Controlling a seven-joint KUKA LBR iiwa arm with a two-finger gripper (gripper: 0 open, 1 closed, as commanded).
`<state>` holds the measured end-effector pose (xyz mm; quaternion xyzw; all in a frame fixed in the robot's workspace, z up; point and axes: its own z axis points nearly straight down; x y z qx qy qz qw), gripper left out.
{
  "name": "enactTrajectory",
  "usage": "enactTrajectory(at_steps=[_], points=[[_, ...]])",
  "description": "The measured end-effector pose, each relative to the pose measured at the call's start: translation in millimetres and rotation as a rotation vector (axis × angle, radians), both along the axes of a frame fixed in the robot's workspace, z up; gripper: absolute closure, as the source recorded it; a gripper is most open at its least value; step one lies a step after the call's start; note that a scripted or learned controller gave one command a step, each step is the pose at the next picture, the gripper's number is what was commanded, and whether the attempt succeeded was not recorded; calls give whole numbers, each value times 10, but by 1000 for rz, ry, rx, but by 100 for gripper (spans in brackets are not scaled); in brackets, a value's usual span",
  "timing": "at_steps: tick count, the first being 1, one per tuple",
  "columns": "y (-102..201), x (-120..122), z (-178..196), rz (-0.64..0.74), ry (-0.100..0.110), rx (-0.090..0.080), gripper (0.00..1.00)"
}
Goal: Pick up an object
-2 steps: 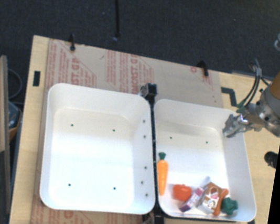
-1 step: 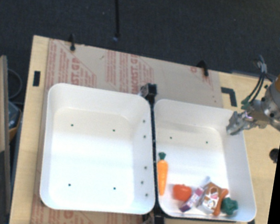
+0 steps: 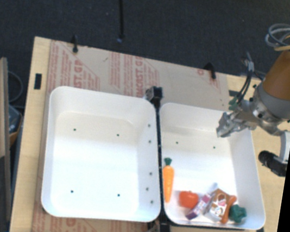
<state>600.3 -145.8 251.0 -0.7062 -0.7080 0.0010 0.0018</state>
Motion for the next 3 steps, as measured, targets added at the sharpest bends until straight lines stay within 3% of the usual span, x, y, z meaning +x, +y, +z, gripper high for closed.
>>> enactTrajectory(at_steps=[3], points=[[1401, -284, -165, 0, 1, -1, 100]])
